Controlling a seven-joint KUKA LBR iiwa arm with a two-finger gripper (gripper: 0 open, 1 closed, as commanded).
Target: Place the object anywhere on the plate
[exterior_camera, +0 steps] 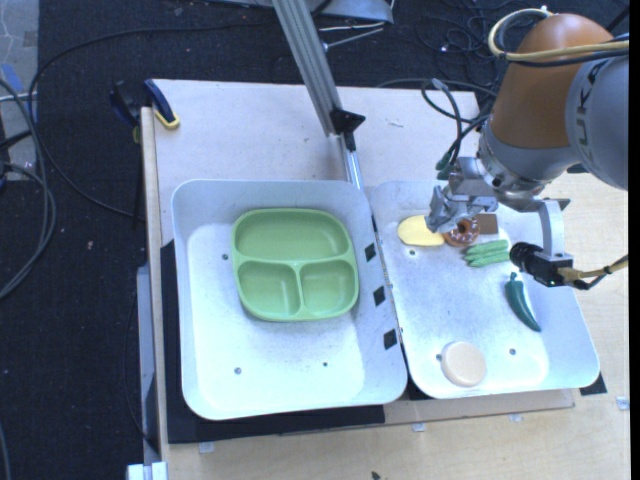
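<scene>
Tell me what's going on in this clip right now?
The arm's gripper is down in the right bin, over a cluster of small items: a yellow piece, a brown item and a green pod. The green divided plate sits in the left bin with nothing on it.

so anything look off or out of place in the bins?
Nothing spilled or damaged. The green plate sits flat in the left bin. The toy foods lie scattered in the right bin, with the gripper low over the yellow piece.

Partial letters, apparently "KU", show on the grey arm [600, 118]; nothing else readable.
</scene>
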